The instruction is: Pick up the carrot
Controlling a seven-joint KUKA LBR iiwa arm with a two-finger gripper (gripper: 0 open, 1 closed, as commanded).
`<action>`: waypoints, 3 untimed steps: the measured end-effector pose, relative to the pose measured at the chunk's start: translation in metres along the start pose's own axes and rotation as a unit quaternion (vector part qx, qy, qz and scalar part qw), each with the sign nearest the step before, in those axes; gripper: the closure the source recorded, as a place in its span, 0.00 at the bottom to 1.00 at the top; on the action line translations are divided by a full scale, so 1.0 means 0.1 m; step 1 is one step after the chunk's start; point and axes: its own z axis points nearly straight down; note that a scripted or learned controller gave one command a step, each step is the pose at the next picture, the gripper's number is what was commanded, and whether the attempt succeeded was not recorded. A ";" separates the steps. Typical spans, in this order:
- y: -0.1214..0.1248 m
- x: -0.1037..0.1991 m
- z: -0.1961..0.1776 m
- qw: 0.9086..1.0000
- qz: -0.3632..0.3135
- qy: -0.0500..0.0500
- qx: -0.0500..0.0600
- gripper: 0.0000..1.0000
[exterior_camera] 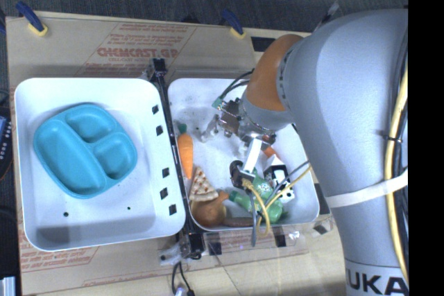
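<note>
The orange carrot [185, 154] lies lengthwise against the left wall of the right bin [182, 97], its green stub pointing to the far end. My gripper [211, 128] hangs low over the middle of that bin, a short way right of the carrot's far end and apart from it. Nothing shows in its grasp. The grey arm and the orange wrist band hide the bin's right half.
Below the carrot lie a pizza slice [201, 184], a brown bread-like piece [210, 209] and a green item [262, 192] near the bin's front wall. A blue divided plate [83, 148] sits in the left bin [104, 222]. A black divider separates the bins.
</note>
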 end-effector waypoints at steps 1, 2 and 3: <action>0.00 0.01 -0.11 1.000 -0.004 0.001 0.003 1.00; -0.96 0.31 -1.02 0.990 0.138 0.001 0.000 1.00; -0.82 1.41 -1.01 0.991 0.134 0.003 0.002 1.00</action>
